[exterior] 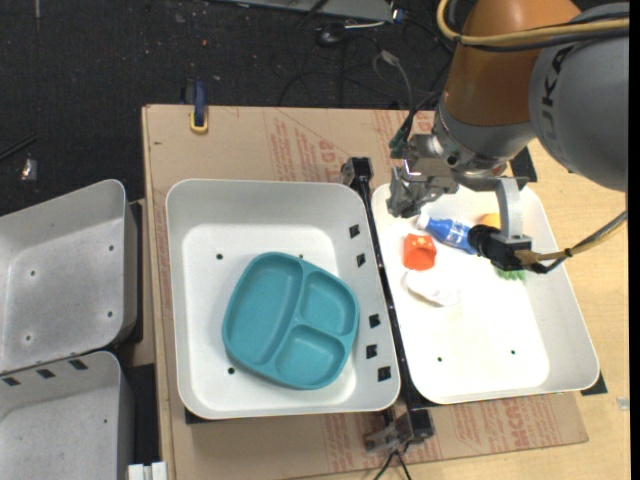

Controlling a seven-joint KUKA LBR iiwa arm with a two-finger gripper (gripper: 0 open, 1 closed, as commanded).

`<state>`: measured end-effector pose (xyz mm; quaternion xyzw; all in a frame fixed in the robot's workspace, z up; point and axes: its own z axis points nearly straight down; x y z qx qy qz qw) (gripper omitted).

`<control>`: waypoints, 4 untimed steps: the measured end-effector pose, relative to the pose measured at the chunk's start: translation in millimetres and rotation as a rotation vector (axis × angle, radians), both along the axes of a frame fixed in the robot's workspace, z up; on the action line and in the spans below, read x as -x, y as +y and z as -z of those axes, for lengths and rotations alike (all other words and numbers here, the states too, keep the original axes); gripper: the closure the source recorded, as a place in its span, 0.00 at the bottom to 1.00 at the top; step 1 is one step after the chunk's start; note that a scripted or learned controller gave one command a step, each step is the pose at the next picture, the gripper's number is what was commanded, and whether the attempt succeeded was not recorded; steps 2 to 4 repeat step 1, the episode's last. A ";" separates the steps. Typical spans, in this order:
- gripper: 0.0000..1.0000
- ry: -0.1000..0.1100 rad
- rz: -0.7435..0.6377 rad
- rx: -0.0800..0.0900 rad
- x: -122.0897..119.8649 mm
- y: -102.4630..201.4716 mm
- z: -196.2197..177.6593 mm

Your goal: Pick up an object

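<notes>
I read this as the approach step: nothing is lifted yet, and the grasp is not yet made. The table [250, 138] carries both bins. The arm [510, 48] reaches in over the right bin [500, 338], and its gripper [403, 196] hangs above that bin's far left corner, close to the divide between the two bins. From this slanted view I cannot tell how far the gripper is open, and I see nothing held in it.

The left bin [200, 208] lies well off to the view's left of the gripper and holds one teal divided plate [290, 318], lying flat, nearer the camera than the gripper.

The likelier targets sit just beside the gripper in the right bin. A blue bottle-like piece [448, 231] lies just to the view's right of it. A small orange piece [420, 252] lies just on the camera side, touching or nearly touching the blue one. A white lump [435, 288] lies a little further toward the camera.

My judgement is that the next move needs a short shift toward the camera to centre over one piece, then a straight descent. The pieces are crowded, so I would pick the orange one and mind the bin wall.
</notes>
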<state>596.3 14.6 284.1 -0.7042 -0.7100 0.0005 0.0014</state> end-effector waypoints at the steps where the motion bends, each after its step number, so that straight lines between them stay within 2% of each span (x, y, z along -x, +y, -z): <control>1: 1.00 0.001 0.001 0.001 9.9 44.4 24.7; 4: 1.00 0.001 0.001 0.001 9.9 44.4 24.7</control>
